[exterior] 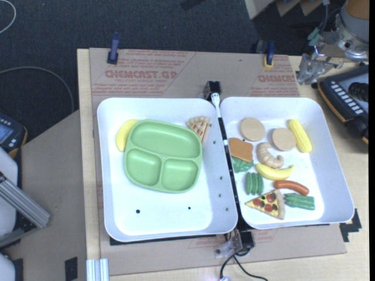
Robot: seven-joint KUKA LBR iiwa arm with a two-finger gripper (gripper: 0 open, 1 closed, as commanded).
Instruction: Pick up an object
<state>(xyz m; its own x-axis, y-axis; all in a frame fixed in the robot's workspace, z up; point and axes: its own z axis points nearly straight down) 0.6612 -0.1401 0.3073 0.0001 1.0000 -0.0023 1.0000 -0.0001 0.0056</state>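
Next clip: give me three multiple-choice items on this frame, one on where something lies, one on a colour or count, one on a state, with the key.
1. Where does the pizza slice lie?
A. right bin, near edge
B. on the green tray
C. on the bare bench

2. How many compartments has the green tray?
A. two
B. three
C. five

3. How does the gripper stand relative to the bins?
A. pressed onto the tray
B. up beyond the right bin's far corner, over the bench
C. low among the food

Key: 1 A, it sits by the right bin's front wall. 2 B, one long, two small. 3 B, it hangs outside the rim.
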